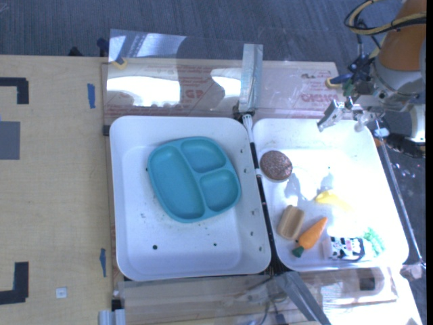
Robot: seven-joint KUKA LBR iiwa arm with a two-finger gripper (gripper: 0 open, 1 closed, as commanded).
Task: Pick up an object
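The gripper (345, 114) hangs over the far edge of the right bin (387, 181), up near its far right corner, fingers spread wide with nothing between them, poised high, I'd say, so it can choose a target. Candidates cluster toward the near edge: a carrot (311, 234), a tan block (291, 221), a black-and-white carton (346, 248), plus a brown disc (275, 164) by the divider. The left bin (128, 202) carries a blue divided plate (194, 178). Glare washes out a yellow piece (328, 196); its shape is anyone's guess.
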